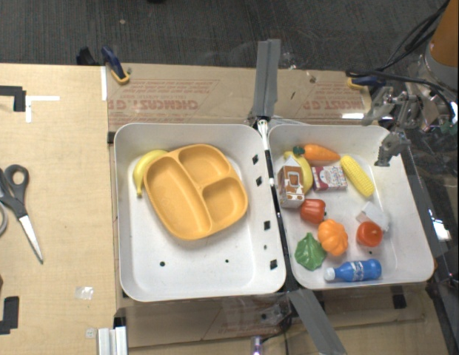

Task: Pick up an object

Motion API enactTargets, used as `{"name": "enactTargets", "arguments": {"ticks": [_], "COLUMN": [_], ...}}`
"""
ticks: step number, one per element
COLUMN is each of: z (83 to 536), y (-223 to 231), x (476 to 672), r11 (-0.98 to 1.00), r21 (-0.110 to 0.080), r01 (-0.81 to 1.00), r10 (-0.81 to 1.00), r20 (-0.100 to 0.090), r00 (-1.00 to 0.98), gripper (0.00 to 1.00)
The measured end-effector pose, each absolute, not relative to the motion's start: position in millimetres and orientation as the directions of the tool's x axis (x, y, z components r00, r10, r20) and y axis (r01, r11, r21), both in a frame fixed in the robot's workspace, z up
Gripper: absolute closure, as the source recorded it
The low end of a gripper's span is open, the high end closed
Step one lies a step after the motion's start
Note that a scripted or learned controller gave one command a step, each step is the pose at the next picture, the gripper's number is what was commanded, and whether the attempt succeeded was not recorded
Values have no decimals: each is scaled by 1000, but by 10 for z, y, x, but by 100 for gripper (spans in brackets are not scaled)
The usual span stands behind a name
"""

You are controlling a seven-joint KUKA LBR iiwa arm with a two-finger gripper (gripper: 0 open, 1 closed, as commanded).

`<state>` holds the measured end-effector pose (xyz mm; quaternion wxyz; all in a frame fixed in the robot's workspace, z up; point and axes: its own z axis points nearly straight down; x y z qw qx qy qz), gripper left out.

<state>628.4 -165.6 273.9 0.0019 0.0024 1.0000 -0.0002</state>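
Observation:
My gripper (389, 143) hangs over the far right corner of the right bin (414, 220), above bare floor just right of the yellow corn cob (357, 175). Nothing shows in its grasp. In that bin lie a carrot (320, 153), a brown box (292, 183), a pink-and-white carton (330, 177), a red pepper (312, 211), an orange pumpkin (333, 236), a green leaf (309, 251), a red tomato (369, 234) and a blue bottle (354, 271).
The left bin (141, 265) holds an orange divided plate (196, 191) with a banana (144, 167) by its left side. Scissors (18, 205) lie on the wooden bench at far left. Cables (407, 65) trail behind the wrist at top right.

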Motion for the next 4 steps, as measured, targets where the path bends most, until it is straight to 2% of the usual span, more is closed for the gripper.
{"name": "enactTargets", "arguments": {"ticks": [1, 2, 3, 4], "z": [924, 946, 943, 930], "y": [-1511, -1469, -1627, -1715], "x": [5511, 6323, 6183, 6492], "r11": [995, 975, 985, 956], "r21": [0, -7, 0, -5], "r01": [98, 222, 175, 292], "r10": [98, 222, 175, 293], "r20": [-3, 36, -3, 9], "r00": [-995, -974, -985, -956], "gripper": [0, 0, 0, 0]}}
